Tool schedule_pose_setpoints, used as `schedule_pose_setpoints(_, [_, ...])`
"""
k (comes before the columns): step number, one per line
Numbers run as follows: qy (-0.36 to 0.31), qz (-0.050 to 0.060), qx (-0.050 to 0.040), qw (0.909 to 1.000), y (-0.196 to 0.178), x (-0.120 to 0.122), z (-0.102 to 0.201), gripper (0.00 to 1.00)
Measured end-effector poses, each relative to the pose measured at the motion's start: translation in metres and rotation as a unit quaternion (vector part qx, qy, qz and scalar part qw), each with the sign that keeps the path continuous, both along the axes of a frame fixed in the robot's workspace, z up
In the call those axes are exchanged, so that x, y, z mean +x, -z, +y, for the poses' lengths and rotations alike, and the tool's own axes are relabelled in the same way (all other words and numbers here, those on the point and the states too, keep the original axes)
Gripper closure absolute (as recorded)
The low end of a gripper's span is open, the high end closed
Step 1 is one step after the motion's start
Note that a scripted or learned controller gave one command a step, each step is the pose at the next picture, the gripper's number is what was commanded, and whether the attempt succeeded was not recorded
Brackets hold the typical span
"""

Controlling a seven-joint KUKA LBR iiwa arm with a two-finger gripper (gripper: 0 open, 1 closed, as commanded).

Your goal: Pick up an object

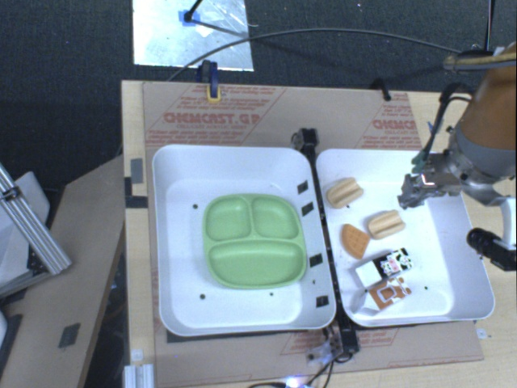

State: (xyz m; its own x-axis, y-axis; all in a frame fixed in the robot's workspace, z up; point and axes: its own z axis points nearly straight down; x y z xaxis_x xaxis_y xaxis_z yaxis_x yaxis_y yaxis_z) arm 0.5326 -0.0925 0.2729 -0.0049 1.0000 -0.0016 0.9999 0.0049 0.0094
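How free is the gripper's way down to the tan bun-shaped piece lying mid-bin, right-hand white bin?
Probably yes. The gripper hangs over the right-hand white bin, up and right of the tan bun-shaped piece. Nothing lies between them, and the orange wedge lies apart from it.

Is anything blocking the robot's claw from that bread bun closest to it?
Nothing visible. The gripper hovers over the right bin, and only bare white floor lies between it and the bun just below-left.

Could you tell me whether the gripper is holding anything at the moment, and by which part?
Nothing is held: the gripper hangs over the right bin, apart from the bread rolls and other items.
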Motion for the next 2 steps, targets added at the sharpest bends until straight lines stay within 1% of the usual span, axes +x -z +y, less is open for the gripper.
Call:
schedule_pose_setpoints(1, [0.0, 0.003, 0.0004, 1.0, -0.014, 0.001, 0.0, 1.0])
schedule_pose_setpoints(2, [-0.003, 0.004, 0.0018, 1.0, -0.004, 0.001, 0.06, 1.0])
